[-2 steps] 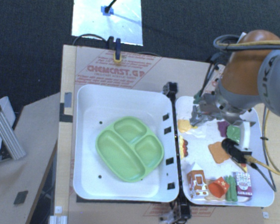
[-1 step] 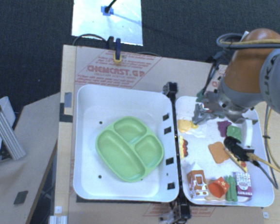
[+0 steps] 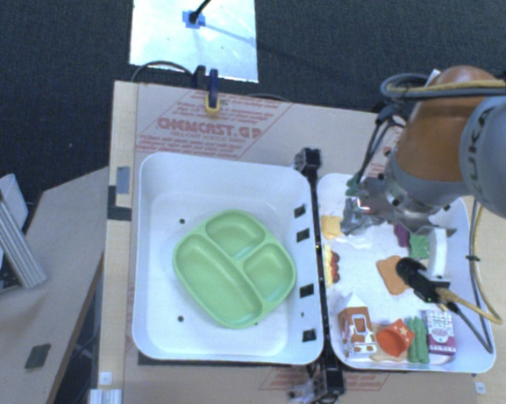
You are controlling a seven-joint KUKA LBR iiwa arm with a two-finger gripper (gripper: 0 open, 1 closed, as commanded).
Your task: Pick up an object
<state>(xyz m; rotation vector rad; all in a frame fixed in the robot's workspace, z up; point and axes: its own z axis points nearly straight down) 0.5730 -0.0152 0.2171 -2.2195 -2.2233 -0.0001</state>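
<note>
Hanging by a yellow block (image 3: 330, 227) in the right bin (image 3: 484, 352), the pincer (image 3: 354, 221): cannot tell how open

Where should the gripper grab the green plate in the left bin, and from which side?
Pinch the plate by its rim on the side toward the right bin, coming straight down. It lies flat and face up in the left bin, so probably only the thin rim or the raised dividers suit a narrow pinch.
</note>
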